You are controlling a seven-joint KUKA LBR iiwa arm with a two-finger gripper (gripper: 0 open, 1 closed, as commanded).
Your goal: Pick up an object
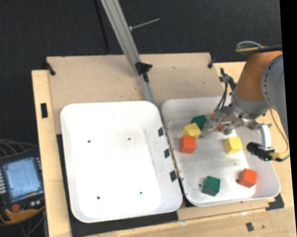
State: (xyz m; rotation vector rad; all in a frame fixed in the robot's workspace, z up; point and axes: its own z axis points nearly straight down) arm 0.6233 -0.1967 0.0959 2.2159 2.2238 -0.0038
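Green block [199, 121] just left of claw [218, 121], yellow block [191, 130] beyond; claw low in right bin [181, 108], possibly touching; grip state unclear.

Wooden bench [95, 81], 2 shallow white bins side by side — left bin [74, 146], right bin [215, 199]

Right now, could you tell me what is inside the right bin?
The right bin holds six blocks: two yellow, two orange and two green. The arm covers its far right corner.
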